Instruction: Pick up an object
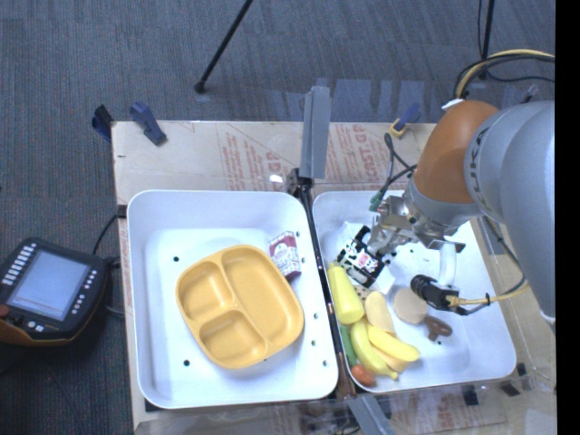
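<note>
From where I stand, the pick has not come off yet: nothing is lifted clear, and everything lies on the floor of its bin. The arm [494, 166] reaches in from the right and has its gripper [388, 236] low over the right bin [489, 352], just above a small black-and-white packet [362, 259] near the bin's left wall. I'd guess that packet is the thing being gone for, and the reach looks done while the grab and lift are left.

As for the fingers, I cannot tell whether they are spread or closed; the wrist and its cables hide them from this angle. They seem to be touching or nearly touching the packet's upper edge, but I can't say it sits between them.

Just below the packet lies a yellow squash-like piece [344, 294], then a cluster of 2 or 3 bananas [388, 341] toward the front wall, with something orange-red [362, 372] beside them. A tan round slice [410, 306] and a small brown piece [438, 328] lie to the right.

The left bin [154, 225] holds a yellow divided plate [238, 306] with 3 compartments, and a small dark red pouch [285, 254] touching its upper right rim.
</note>
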`<state>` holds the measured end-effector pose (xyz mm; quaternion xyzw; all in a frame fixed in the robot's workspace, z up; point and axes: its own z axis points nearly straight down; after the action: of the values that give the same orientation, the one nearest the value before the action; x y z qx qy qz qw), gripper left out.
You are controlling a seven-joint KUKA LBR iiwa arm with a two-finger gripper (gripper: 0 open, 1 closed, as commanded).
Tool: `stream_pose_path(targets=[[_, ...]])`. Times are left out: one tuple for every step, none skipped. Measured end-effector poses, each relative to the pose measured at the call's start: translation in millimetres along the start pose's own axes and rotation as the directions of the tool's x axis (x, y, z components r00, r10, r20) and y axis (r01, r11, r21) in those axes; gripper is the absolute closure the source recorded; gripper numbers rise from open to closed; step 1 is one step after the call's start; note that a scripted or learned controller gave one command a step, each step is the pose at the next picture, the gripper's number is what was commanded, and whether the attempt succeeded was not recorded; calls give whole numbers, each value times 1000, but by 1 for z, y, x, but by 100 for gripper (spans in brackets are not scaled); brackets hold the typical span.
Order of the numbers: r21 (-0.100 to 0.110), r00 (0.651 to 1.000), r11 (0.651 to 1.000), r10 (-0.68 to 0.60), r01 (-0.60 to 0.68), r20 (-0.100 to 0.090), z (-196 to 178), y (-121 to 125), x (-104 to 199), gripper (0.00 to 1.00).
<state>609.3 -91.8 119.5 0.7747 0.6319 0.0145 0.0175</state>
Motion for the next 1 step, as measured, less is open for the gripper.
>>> stream_pose_path(targets=[[5,1000,1000,2,-2,0,-8,0,-2,100]])
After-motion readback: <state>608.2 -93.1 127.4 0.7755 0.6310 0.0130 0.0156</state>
